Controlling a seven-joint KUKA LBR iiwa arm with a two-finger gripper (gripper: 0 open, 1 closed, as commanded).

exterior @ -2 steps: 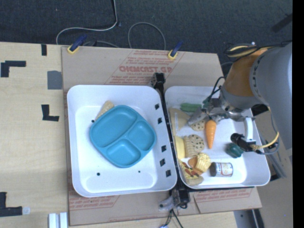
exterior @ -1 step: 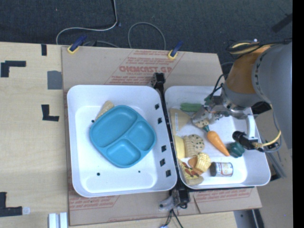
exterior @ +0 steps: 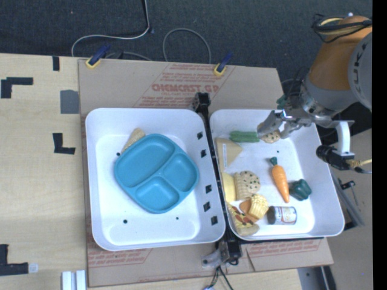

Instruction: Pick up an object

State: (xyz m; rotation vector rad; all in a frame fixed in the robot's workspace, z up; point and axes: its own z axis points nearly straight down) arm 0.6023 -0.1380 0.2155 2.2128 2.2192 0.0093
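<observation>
The gripper (exterior: 270, 130) is low at the right bin's (exterior: 323, 162) far edge, a small speckled cookie (exterior: 271, 137) at its tips; whether the tips actually pinch it, I cannot tell. A green pod (exterior: 243, 136) lies just beside. The risk, in my judgement: a shallow hold drops the cookie on lifting, or nudges the pod against the bin wall.

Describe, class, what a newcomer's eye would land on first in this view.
First, the big blue plastic divided tray lying in the left white bin. Next, the orange toy carrot among small play foods in the right white bin. Then the grey-and-orange arm's end effector hovering at that bin's top edge.
</observation>
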